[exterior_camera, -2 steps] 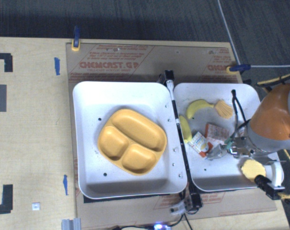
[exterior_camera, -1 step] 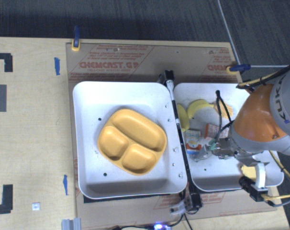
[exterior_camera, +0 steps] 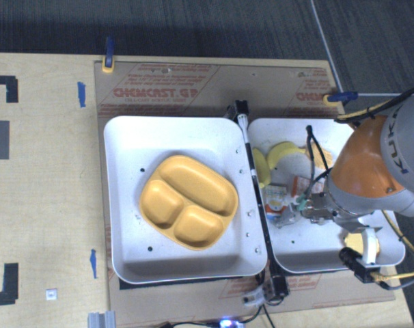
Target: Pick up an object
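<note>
A yellow three-compartment tray (exterior_camera: 188, 200) lies in the left white bin (exterior_camera: 125, 142). The right white bin (exterior_camera: 309, 255) holds a yellow banana-like piece (exterior_camera: 283, 154), another yellow piece (exterior_camera: 260, 166) and small mixed items (exterior_camera: 279, 200) with red and white parts. My gripper (exterior_camera: 304, 207) is low inside the right bin, just right of those small items, under the arm's orange band (exterior_camera: 361, 166). Nothing can be made out between its fingers.
A cardboard sheet (exterior_camera: 159, 87) lies under both bins on the wooden bench (exterior_camera: 43, 183). Blue and yellow clamps (exterior_camera: 109, 55) hold its corners. A black divider bar (exterior_camera: 251, 176) runs between the bins. Cables (exterior_camera: 371, 272) trail at the right bin's front corner.
</note>
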Robot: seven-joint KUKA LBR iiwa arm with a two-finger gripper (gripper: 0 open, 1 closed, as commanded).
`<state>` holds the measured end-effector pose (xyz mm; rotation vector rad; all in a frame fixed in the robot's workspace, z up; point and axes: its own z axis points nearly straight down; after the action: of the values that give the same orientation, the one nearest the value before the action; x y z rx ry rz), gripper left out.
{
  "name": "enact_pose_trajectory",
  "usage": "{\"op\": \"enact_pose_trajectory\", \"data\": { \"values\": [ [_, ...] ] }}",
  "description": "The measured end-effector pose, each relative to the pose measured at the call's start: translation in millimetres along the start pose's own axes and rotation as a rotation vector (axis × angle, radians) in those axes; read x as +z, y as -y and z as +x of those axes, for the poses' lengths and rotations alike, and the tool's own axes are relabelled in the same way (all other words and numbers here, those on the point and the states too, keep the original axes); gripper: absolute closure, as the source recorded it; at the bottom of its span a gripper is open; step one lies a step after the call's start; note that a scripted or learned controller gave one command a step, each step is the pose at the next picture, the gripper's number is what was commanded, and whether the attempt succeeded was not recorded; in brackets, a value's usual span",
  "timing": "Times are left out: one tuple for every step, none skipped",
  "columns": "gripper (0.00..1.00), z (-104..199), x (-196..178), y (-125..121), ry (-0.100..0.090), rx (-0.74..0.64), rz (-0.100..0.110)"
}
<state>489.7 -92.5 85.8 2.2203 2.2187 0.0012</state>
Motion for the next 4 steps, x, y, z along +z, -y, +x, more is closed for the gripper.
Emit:
{"op": "enact_pose_trajectory", "data": {
  "values": [
    [0.00,-0.9,-0.3,8.3,0.000,-0.001,-0.004],
    [0.00,-0.4,-0.3,8.3,0.000,0.000,-0.004],
    [0.00,-2.8,-0.2,-93.6,0.000,-0.003,-0.002],
    [0.00,-4.0,0.0,3.8,-0.001,0.000,0.002]
  ]
}}
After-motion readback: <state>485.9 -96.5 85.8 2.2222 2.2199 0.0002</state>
